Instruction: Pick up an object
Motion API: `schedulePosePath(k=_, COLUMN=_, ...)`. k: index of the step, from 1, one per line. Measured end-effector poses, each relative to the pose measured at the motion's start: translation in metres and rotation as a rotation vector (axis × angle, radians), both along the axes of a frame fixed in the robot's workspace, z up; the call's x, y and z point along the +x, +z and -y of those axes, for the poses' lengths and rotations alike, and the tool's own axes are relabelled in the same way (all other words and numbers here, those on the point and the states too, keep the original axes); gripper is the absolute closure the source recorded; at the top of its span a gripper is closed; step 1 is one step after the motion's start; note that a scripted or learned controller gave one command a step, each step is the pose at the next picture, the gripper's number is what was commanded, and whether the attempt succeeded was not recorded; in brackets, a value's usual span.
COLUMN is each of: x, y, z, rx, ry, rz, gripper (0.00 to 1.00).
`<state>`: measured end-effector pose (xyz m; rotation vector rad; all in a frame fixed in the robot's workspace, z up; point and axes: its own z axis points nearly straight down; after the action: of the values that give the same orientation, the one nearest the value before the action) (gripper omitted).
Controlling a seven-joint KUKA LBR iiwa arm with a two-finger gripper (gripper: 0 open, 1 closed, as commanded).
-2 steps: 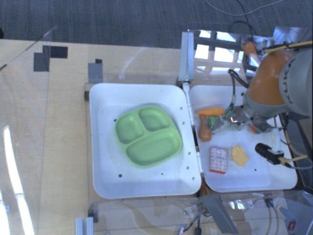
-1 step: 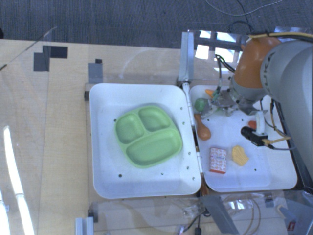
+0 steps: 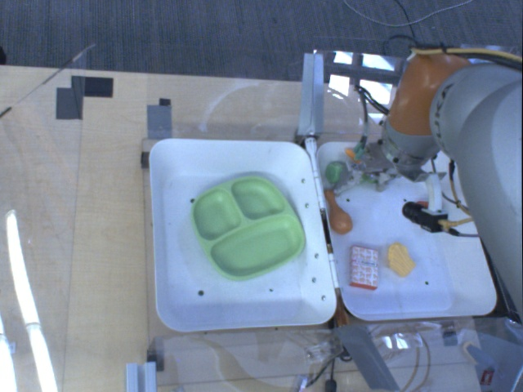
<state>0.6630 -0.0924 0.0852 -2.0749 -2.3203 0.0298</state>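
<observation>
Brown object (image 3: 336, 211): elongated, long axis running 11 to 5 o'clock, bulbous end at 5, in right bin (image 3: 425, 296). Gripper (image 3: 369, 170) at its 1 o'clock; closure state cannot be determined.

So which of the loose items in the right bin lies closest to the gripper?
The small green ball, at the bin's upper left beside the gripper. The brown piece, patterned pink block and yellow lump all lie lower down.

Bright, even overhead light falls on the tabletop (image 3: 98, 243). The white bins (image 3: 176, 300) come close to washing out. A glare streak runs at 8 o'clock, with reflections toward 12. Shadows are soft and short. Focus is slightly soft throughout.
</observation>
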Motion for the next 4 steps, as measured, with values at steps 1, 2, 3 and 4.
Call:
schedulePosePath(k=1, x=-0.002, y=0.006, z=0.001, rx=-0.002, ry=0.003, rz=-0.01, gripper=1.0)
schedulePosePath(k=2, x=-0.001, y=0.007, z=-0.001, rx=0.0, ry=0.005, rz=-0.007, gripper=0.0)
schedulePosePath(k=3, x=-0.001, y=0.015, z=-0.001, rx=-0.001, ry=0.008, rz=-0.009, gripper=1.0)
schedulePosePath(k=4, x=0.0, y=0.017, z=-0.002, rx=-0.001, ry=0.009, rz=-0.005, gripper=0.0)
